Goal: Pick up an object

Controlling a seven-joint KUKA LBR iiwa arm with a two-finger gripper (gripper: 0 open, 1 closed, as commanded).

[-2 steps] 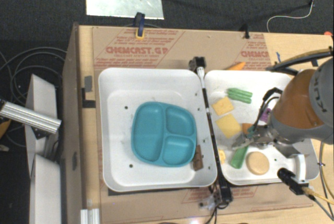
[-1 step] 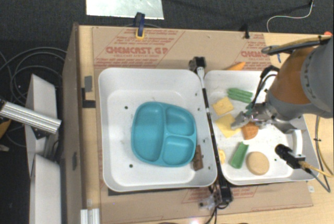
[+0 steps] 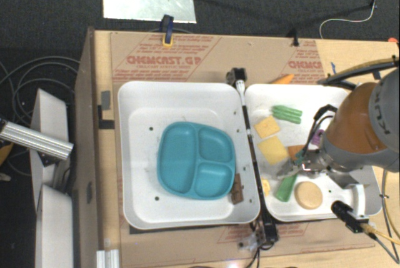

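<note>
Objects for picking are gathered in the right bin (image 3: 350,213), where the claw (image 3: 299,163) is seen low among them, reached in by the grey arm (image 3: 359,129) with its orange band from the right. Whether the claw is released or clenched cannot be told, since it is largely masked by the wrist and by the clutter around it. A yellow block (image 3: 273,149) is found just beside the claw on its left, and a second, smaller yellow block (image 3: 267,127) lies a little farther up. A dark green cylinder (image 3: 287,188) is seen tilted just below the claw, and a round tan disc (image 3: 308,195) rests beside it, to the right. A ribbed light green piece (image 3: 287,113) is placed near the top of the same bin, and an orange carrot-like piece (image 3: 284,79) pokes over its upper rim. In the left bin (image 3: 134,154), well apart from the claw, a teal divided plate (image 3: 196,160) is laid flat, with a small brown item (image 3: 237,188) touching its right lower edge. Both bins are carried side by side on the cardboard-covered bench (image 3: 181,57).
</note>
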